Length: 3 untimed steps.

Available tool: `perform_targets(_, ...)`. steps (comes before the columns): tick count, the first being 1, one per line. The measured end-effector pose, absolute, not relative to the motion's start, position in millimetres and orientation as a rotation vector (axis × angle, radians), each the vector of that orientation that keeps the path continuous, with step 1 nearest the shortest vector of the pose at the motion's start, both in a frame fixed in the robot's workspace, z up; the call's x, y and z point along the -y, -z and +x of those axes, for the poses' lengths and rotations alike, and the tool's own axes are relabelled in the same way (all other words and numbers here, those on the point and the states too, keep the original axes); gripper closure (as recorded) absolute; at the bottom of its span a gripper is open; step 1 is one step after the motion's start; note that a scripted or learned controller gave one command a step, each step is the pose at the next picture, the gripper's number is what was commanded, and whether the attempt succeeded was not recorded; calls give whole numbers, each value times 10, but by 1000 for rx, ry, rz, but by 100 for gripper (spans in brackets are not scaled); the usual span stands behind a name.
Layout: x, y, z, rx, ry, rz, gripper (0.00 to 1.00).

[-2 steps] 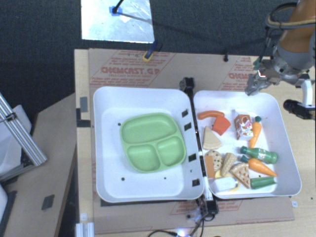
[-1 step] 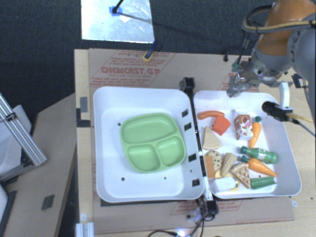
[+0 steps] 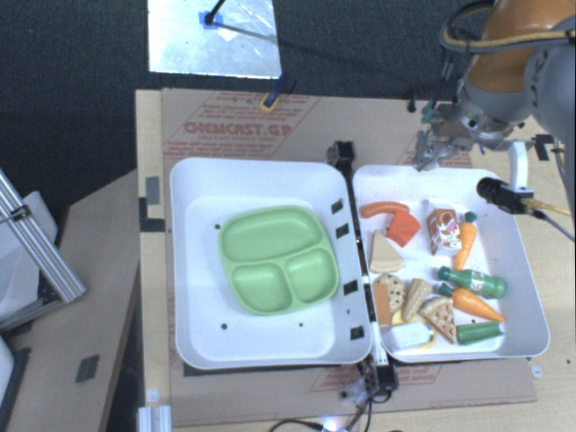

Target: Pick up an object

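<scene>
Mostly small toy foods [image 3: 430,268], orange-heavy.

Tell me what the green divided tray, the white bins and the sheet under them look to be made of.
Green divided tray: likely moulded plastic, matte; its compartments have soft rounded edges and an even pastel colour.
White bins: probably thin formed plastic, smooth and slightly glossy, with rounded corners and shallow walls.
Sheet under them: looks like corrugated cardboard, plain brown with red printed lettering.
</scene>
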<state>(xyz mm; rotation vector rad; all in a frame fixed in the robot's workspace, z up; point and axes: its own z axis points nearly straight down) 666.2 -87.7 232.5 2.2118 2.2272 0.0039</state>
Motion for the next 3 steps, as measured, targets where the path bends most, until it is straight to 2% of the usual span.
perform_targets(1,866,-2331,6623,-2227,-2,2214,100)
perform_targets(2,764,-2316,6705,-2227,-4,2211,100)
perform_targets(3,837,-2343,6666,-2221,-2,2219,100)
